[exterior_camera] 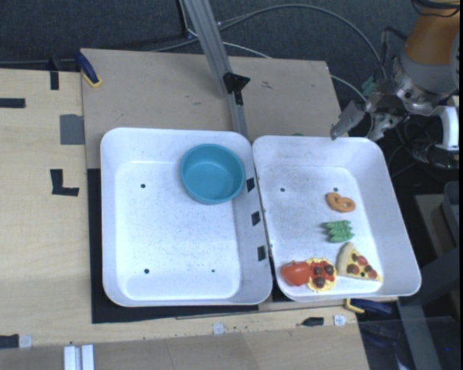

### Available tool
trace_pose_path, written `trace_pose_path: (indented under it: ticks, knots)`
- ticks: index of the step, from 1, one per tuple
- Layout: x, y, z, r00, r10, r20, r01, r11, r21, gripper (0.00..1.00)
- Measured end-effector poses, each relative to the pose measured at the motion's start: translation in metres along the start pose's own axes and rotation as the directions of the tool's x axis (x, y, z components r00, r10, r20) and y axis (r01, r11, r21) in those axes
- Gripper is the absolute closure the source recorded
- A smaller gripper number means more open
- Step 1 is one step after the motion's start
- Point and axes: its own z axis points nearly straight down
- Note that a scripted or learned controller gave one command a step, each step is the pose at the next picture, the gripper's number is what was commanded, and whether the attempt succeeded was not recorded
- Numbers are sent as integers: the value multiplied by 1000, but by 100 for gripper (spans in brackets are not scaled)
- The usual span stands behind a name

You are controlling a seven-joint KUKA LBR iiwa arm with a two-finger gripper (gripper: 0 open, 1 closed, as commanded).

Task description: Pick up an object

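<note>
Lying in the right bin (374, 160) are a pretzel (340, 202), leaf (337, 230), pizza slice (357, 264) and tomato (296, 273), a blue bowl (211, 173) is held by the left bin (131, 230), and the gripper (363, 122) is seen spread open, grasping nothing, above the right bin's far edge.

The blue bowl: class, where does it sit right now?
The blue bowl sits in the left bin, at its far right corner, beside the divide from the right bin.
</note>
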Motion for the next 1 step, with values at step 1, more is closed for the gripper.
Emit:
trace_pose_path:
  ticks: [1]
  knots:
    - [2, 5, 45, 1000, 0, 0, 0, 1000, 4, 0]
